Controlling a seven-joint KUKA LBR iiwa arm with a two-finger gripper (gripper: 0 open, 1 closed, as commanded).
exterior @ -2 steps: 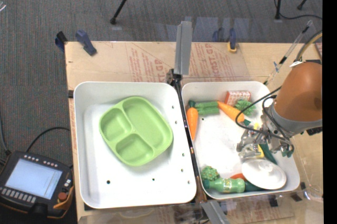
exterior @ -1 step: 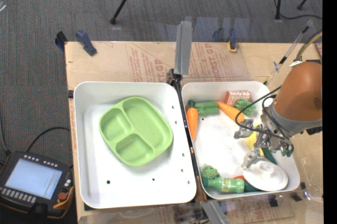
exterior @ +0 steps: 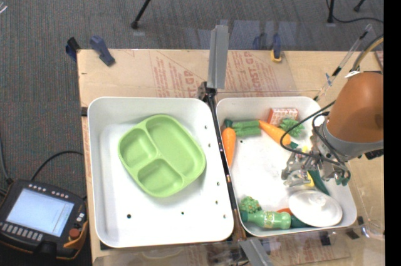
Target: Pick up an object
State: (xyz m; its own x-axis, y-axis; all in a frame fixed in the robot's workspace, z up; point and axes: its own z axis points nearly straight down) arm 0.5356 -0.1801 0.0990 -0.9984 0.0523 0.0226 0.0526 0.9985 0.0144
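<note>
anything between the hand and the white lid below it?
Camera view: the hand hangs just above the white lid; a yellow piece and dark green piece lie between.

Two bins sit side by side on the desk (exterior: 150, 74). The left bin (exterior: 100, 196) holds a tray (exterior: 161, 155). In the right bin (exterior: 250, 224), carrots (exterior: 229, 144) lie at the back left, a box (exterior: 283, 115) behind, a lid (exterior: 315, 208) in front, with the gripper (exterior: 310, 171) above it.

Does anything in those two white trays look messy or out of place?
Slightly. The toy food is jumbled in the right white bin, and the green divided plate sits askew in the left white bin. Nothing looks spilled or broken.
</note>
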